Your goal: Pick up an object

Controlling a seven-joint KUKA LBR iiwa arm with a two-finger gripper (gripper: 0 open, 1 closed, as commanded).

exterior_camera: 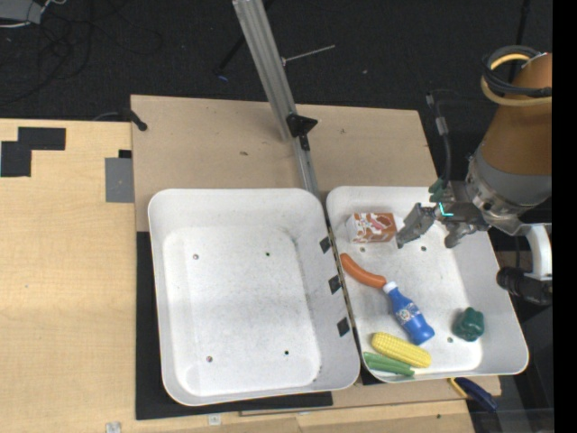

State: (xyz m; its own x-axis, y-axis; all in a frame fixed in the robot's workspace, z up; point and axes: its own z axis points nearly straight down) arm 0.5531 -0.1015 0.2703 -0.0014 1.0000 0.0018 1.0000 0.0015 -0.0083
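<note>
while the claw (435,226) hangs spread and empty over the right bin (505,354), we judge the approach step: we must choose a target and descend. nearest is the red-white packet (373,226), then the sausage (362,272), blue bottle (408,314), corn (401,350), green pepper (468,324). the packet print is unreadable.

We look from one fixed camera set high above the bench (72,269), tilted so that the far edge lies toward the top of the frame and the near edge at the bottom. We stand far enough back to take in both white bins whole, the left bin (171,207) and the right bin (505,354) side by side. The arm (518,142) enters from our right, and dark floor lies beyond the bench's far edge.
</note>
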